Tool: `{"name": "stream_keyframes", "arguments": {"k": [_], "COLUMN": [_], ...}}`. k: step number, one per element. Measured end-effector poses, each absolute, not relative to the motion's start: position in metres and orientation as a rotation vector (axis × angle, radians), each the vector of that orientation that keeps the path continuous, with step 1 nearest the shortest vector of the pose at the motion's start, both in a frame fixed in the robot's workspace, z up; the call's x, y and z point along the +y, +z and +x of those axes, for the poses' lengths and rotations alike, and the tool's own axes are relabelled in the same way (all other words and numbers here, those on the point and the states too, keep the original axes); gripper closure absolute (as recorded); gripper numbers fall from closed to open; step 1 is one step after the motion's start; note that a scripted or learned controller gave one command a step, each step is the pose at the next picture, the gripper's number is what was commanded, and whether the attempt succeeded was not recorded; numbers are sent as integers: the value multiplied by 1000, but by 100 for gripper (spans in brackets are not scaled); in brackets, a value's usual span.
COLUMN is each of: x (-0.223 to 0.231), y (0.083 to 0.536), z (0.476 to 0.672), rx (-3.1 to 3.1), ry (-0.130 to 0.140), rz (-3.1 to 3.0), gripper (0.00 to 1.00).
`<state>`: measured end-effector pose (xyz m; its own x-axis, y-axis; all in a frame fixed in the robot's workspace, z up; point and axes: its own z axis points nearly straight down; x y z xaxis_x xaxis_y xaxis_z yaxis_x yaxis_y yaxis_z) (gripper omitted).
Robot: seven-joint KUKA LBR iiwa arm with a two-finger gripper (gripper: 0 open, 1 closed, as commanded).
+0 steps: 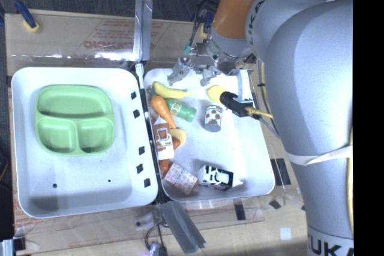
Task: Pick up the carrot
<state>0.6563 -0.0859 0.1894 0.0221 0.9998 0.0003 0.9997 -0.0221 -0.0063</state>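
The gripper (191, 75) hangs over the far end of the right bin (255, 156) with its two fingers spread apart and nothing between them, a stance that fits an approach rather than a lift. Just below it lies a banana (168, 91), and a smaller yellow piece (211, 91) sits beside that, so the nearest things under the fingers are not the one wanted. The carrot (162, 111) is the next thing down: it lies flat on the bin floor, slanted, close along the bin's left wall, with its thick end up by the banana and its tip pointing toward a small printed box (163, 138). A green bottle (182, 110) lies just beside it on the open side, which probably leaves little room for a finger there (the wall crowds the other side). A grasp across the carrot's narrow width, near its middle, looks like the safest choice, since a closing further up could catch the banana instead. A patterned cup (213, 117) stands well clear near the bin's middle, and a black-and-white toy (216, 177) and a checked packet (180, 177) lie at the near end. The left bin (24, 135) holds a green divided tray (75, 119), apart from all this, and both bins rest on the worktop (66, 33).
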Motion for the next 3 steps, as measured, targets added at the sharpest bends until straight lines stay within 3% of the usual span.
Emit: {"name": "stream_keyframes", "arguments": {"k": [1, 2, 3], "x": [-81, -8, 32], "y": [244, 326, 214], "z": [656, 657, 641], "rx": [-2195, -2164, -2734], "ry": [7, 9, 9], "rz": [-2242, -2272, -1533], "gripper": [0, 0, 0]}}
